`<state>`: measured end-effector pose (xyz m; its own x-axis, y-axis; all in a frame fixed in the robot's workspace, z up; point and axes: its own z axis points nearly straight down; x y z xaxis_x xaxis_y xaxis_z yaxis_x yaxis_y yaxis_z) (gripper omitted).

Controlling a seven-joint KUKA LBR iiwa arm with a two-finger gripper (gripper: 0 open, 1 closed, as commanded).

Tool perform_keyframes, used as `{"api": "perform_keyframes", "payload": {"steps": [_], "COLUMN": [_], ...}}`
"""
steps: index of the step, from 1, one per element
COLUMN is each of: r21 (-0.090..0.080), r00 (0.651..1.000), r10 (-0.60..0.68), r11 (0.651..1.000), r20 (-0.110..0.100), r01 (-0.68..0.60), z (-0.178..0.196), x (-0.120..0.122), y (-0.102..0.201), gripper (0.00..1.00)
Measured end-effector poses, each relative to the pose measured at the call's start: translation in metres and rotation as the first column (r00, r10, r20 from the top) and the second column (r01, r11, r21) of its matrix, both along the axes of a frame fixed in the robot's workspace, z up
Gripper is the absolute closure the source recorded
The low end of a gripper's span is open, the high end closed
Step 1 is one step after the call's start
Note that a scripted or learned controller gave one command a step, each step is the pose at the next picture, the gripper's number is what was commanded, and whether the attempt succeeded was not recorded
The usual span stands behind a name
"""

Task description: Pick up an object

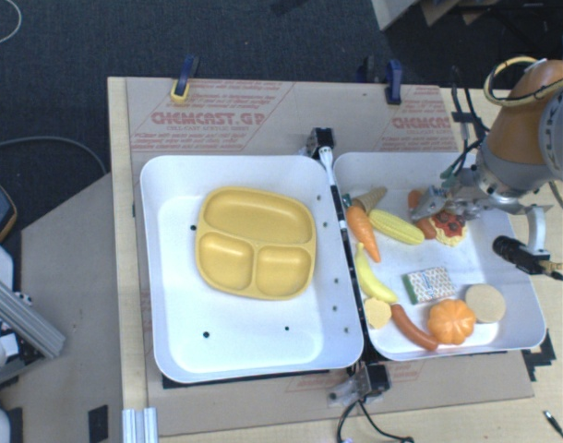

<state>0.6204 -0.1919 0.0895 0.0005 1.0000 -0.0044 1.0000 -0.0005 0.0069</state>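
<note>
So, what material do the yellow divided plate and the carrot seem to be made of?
The yellow divided plate looks like moulded plastic with a satin finish: even colour, rounded compartment edges, soft highlights. The carrot seems to be toy plastic, uniformly orange and smooth, though rubber is possible.

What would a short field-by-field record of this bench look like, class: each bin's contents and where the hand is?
left bin: one yellow divided plate, three compartments, upright
right bin: toy foods, namely carrot, corn cob, banana, sausage, small orange pumpkin, tan round cracker, green-edged packet, red-and-yellow item
hand: low over the right bin's far side, at the red-and-yellow item
hand's grasp: cannot tell
arm: enters from the view's right
</note>
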Motion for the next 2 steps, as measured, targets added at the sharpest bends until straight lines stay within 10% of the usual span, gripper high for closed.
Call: {"api": "perform_keyframes", "payload": {"steps": [1, 2], "r21": [0.0, 0.001], "r00": [1.0, 1.0], "r10": [0.002, 0.001], "r11": [1.0, 1.0], "r20": [0.012, 0.001], "r01": [-0.002, -0.001], "z": [0.015, 0.078], "x": [0.004, 0.009], "y": [0.001, -0.004], "gripper": [1.0, 1.0]}}
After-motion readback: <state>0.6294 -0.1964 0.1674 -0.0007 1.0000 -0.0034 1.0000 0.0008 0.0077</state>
